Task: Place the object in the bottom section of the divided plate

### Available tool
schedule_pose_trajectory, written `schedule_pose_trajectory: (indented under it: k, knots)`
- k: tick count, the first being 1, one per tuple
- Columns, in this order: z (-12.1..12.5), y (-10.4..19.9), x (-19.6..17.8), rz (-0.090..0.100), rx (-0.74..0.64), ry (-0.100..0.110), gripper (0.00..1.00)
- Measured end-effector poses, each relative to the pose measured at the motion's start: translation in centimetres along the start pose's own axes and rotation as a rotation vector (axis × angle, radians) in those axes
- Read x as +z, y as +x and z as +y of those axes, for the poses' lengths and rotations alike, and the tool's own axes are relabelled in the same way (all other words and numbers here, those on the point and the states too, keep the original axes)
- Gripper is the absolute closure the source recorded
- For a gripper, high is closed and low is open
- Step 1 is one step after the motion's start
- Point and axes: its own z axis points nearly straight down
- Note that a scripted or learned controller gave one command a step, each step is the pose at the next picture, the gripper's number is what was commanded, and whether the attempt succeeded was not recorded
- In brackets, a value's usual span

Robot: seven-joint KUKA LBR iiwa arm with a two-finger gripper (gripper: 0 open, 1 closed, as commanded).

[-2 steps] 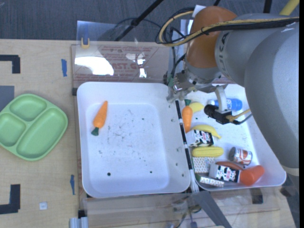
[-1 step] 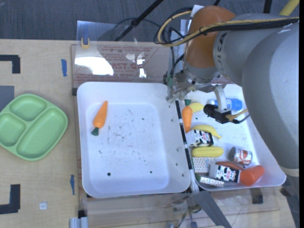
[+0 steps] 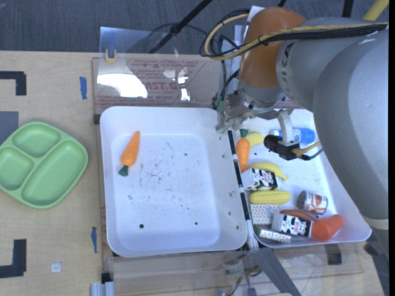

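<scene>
Over in the left bin (image 3: 166, 227) you've got one carrot (image 3: 130, 152) lying near the far-left corner, well apart from everything else. Its long axis runs near-to-far with a slight lean: the fat orange end points far and a bit right, the green tip points near and a bit left, toward the plate (image 3: 41, 163). That green divided plate sits on the bench left of the bins, with two small sections and one big one.

Your gripper (image 3: 229, 117) is hanging around the far end of the ridge where the two bins meet. Honestly can't tell from this angle how its fingers are set, the wrist covers too much.

Right bin (image 3: 345, 230) is a mess: a second carrot (image 3: 243, 152) right beside the divider, a banana (image 3: 268, 168), a corn cob (image 3: 269, 197), a can (image 3: 312, 201), a blue bottle (image 3: 299, 135), a black-and-white carton (image 3: 263, 179) and a red-capped bottle (image 3: 311, 226).

Between the lone carrot and the plate you've only got the bin's left wall.
</scene>
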Motion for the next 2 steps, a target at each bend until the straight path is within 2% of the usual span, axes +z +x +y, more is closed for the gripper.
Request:
schedule_pose_trajectory:
  k: [1,2]
  knots:
    - [1.1,-0.1,-5.2,0.041,-0.141,0.003,1.00]
    - [2.1,7.1,2.9,0.044,-0.213,0.006,1.00]
